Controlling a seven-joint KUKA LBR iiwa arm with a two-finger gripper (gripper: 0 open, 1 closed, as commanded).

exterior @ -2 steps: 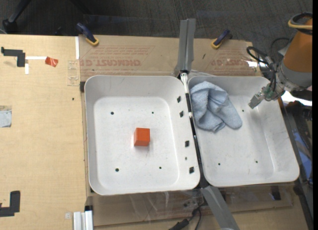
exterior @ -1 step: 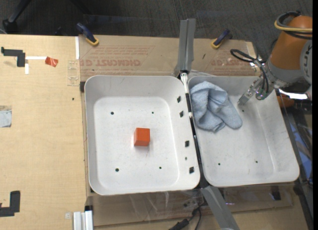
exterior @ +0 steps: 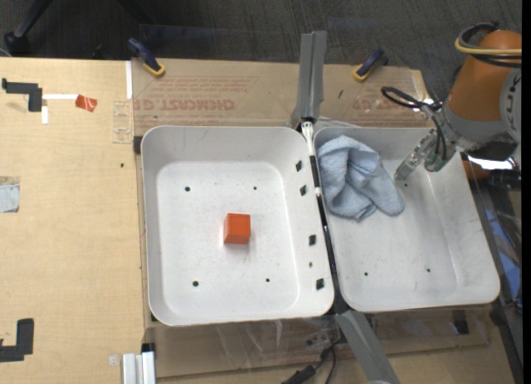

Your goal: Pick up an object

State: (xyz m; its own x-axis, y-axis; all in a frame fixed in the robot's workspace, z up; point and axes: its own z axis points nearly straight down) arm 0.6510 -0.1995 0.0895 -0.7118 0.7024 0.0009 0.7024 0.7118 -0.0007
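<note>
On dark carpet, wooden bench (exterior: 66, 233), two white bins (exterior: 166, 291), claw (exterior: 415, 165) grip unclear, beside blue cloth (exterior: 357, 179).

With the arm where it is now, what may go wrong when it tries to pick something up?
1. The tool hangs by the right edge of the crumpled cloth. Soft folds may slip out, or only a corner may lift.
2. The cloth lies against the divider between the bins, so a push may shove it over the rim.
3. The red block sits in the left bin, far from the tool.
</note>
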